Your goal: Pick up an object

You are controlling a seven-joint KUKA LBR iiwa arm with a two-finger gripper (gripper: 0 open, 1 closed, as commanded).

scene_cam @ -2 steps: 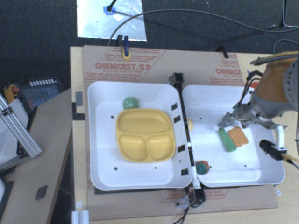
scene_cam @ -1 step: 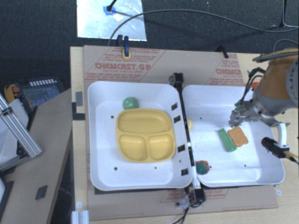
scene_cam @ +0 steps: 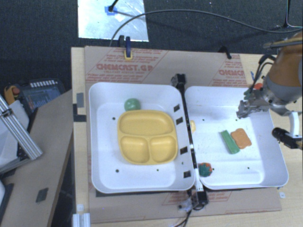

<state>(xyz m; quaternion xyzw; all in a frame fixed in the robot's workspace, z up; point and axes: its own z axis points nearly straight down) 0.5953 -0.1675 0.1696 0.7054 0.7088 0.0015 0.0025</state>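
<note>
Gripper [scene_cam: 244, 110] hovers over right bin [scene_cam: 265, 174] — finger state unclear — near green block [scene_cam: 229, 142].

In the right bin [scene_cam: 265, 174] I see three things I could lift. A green stick [scene_cam: 229, 142] lies flat near the middle, slanted, with its far end toward the bin's centre. An orange, rounded flat piece [scene_cam: 242, 138] lies touching its right side. A small ball [scene_cam: 204, 169], green with a bit of red-orange, sits in the near left corner, against the wall. In the left bin [scene_cam: 102, 141], a yellow divided tray [scene_cam: 146, 136] lies flat, and a green ball [scene_cam: 132, 104] rests just behind it.
</note>
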